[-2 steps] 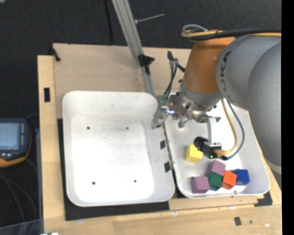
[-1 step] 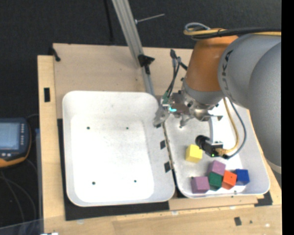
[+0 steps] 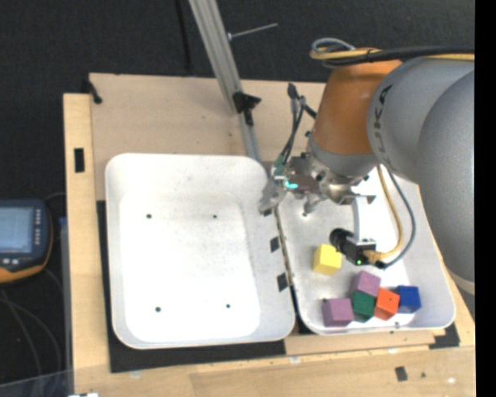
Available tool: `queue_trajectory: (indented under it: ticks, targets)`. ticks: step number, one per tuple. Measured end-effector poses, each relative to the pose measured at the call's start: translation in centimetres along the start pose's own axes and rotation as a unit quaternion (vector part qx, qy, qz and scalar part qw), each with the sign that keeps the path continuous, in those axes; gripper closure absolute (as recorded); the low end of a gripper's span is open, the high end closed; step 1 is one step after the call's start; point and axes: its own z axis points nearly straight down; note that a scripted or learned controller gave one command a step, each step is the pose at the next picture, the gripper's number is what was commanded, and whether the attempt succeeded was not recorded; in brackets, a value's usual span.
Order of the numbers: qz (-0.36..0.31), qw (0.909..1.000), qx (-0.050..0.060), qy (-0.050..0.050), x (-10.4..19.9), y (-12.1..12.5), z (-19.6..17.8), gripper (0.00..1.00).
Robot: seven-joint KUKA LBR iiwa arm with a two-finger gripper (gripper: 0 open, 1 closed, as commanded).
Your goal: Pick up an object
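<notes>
My gripper (image 3: 288, 207) hangs over the upper left part of the right bin (image 3: 426, 246), near the divide between the two bins. Its two fingers stand apart, and it is open with nothing between them. A yellow block (image 3: 327, 260) lies on the bin floor below and to the right of the gripper, apart from it. Along the bin's front edge sits a cluster of blocks: two purple ones (image 3: 367, 284) (image 3: 337, 311), a green one (image 3: 363, 304), an orange one (image 3: 387, 303) and a blue one (image 3: 408, 298).
The left bin (image 3: 186, 246) lies beside the right one. A slanted metal rail (image 3: 223, 64) runs from the top of the view down to the bins' divide, just behind the gripper. A handheld screen (image 3: 12, 231) sits off the bench at far left.
</notes>
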Motion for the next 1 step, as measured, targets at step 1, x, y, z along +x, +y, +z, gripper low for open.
queue_trajectory:
  ticks: [1]
  targets:
    - [0.002,1.0,-0.002,0.0,-0.13,0.12,-1.11,1.0]
